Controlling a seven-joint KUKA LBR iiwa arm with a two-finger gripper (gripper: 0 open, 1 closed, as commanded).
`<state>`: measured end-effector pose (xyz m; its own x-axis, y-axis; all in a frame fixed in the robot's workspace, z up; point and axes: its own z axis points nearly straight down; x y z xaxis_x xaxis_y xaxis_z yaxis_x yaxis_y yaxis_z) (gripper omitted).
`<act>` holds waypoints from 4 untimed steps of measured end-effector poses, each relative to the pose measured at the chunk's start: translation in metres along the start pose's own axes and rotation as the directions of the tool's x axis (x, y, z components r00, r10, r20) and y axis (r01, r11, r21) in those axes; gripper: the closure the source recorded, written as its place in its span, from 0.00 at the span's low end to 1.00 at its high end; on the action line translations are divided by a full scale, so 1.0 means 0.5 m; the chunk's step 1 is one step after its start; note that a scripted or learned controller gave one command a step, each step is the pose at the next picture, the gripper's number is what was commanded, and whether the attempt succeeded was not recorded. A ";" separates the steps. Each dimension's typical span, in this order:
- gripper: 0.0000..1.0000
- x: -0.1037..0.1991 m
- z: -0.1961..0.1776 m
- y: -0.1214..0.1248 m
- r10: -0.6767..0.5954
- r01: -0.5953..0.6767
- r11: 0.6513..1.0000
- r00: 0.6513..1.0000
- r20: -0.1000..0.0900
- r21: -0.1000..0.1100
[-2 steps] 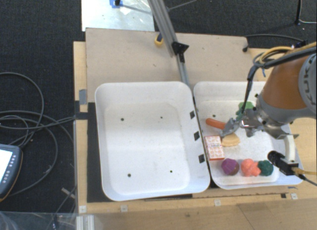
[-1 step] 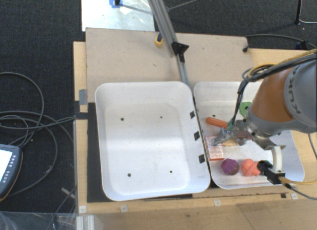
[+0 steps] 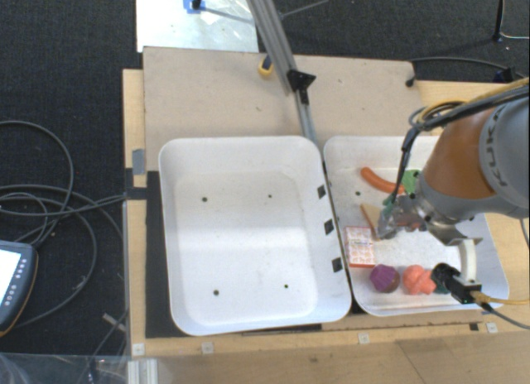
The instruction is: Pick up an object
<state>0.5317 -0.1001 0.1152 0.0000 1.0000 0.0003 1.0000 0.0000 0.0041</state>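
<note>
The gripper (image 3: 389, 223) hangs low in the right bin (image 3: 341, 163) just beside a small card (image 3: 359, 247), above a purple ball (image 3: 383, 278) and an orange lump (image 3: 416, 280).

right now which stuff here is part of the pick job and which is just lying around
Job:
end effector
carrot
small card box
purple piece
orange-red piece
right bin

Lying about:
left bin
cables on the floor
tablet
tripod leg
</note>
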 end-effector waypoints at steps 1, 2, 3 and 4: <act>1.00 -0.007 -0.087 -0.001 -0.003 0.003 1.000 1.000 0.001 -0.001; 1.00 0.014 -0.197 0.002 -0.006 0.006 1.000 1.000 0.001 -0.004; 1.00 0.013 -0.306 0.006 -0.005 0.005 1.000 1.000 0.002 -0.004; 1.00 0.106 -0.296 0.049 -0.010 0.010 1.000 1.000 -0.001 0.000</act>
<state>0.5556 -0.0470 0.2632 -0.0099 1.0000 0.0009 0.9999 0.0099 0.0041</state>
